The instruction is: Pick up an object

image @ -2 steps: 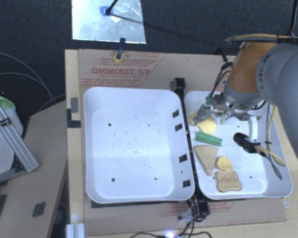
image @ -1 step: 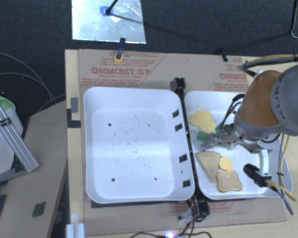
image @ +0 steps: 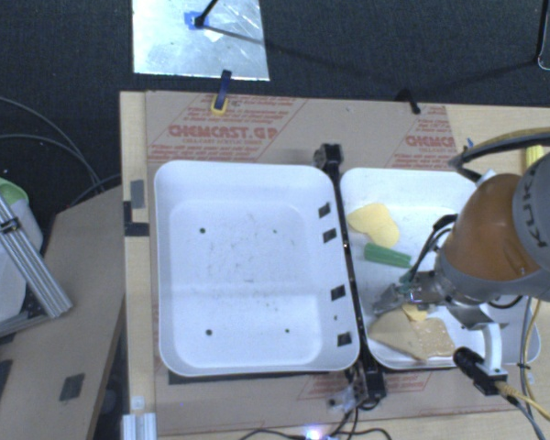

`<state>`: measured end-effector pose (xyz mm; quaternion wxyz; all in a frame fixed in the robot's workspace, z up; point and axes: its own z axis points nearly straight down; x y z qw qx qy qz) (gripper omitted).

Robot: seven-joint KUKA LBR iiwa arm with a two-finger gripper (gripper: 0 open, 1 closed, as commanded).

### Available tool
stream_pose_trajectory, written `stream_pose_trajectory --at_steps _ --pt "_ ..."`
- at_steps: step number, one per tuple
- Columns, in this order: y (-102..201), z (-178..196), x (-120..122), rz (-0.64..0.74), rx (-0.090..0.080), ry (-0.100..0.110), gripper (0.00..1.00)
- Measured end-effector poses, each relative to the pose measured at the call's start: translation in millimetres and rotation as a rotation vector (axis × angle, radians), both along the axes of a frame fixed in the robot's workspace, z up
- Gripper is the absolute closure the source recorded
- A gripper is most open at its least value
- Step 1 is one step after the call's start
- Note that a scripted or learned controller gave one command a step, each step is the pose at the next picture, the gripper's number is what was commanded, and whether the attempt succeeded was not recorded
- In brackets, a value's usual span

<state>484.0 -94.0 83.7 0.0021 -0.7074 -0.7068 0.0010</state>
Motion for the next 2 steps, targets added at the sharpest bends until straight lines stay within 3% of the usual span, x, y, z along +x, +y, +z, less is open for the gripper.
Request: stream_pose_trajectory --at_steps 1,2 --pt "30.2 254.7 5.5 0.008 -0.003 -0.026 0.00" --pt "-16.0 60.0 38.3 -0.001 -0.002 0.008 0.00"
